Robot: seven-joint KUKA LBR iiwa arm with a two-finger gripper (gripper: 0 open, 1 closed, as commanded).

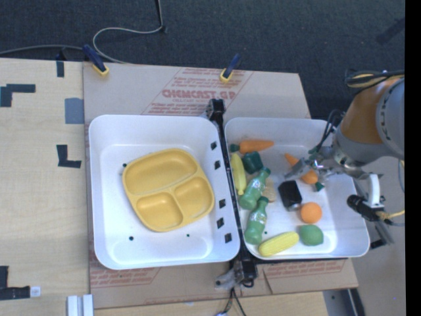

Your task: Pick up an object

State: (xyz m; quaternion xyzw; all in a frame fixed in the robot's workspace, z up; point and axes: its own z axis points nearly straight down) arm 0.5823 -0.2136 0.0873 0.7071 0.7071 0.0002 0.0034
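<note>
Nearest lie the corn (278, 243), lime (310, 234) and orange (310, 212) in the right bin (345, 249). Farther, the gripper (309, 170) hangs low over a small orange piece (309, 177) (finger state: cannot tell). The black block (289, 194) just beside could get nudged, spoiling the grasp. The green bottles (255, 206) crowd left; the carrot (256, 146) lies farthest.
</note>
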